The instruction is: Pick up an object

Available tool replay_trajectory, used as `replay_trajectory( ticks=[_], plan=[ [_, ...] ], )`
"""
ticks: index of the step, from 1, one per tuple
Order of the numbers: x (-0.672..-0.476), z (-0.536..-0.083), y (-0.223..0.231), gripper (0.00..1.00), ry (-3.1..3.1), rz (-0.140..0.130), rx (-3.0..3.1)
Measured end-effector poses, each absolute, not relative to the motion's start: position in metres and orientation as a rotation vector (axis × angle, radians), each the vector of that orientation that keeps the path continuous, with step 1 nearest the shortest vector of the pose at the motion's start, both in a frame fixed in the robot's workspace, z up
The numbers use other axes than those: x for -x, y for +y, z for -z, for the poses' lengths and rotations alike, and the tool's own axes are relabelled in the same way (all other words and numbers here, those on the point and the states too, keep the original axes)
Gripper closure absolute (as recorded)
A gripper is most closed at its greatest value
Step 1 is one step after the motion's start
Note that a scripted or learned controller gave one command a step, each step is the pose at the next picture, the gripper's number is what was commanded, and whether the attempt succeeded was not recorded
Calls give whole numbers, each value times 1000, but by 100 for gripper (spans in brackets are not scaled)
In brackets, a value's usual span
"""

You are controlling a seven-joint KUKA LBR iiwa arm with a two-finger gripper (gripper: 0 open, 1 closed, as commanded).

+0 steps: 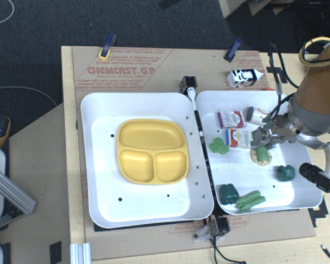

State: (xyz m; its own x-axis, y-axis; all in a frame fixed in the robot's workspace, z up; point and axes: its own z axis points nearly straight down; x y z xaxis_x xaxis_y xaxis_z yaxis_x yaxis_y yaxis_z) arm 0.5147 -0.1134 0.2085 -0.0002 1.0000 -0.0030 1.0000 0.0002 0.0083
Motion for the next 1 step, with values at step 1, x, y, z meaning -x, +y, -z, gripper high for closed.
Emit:
replay_trajectory(
  ticks=[1],
  plan=[
    [-516,-226,-113,100,2219,-3,-2217]
  ],
)
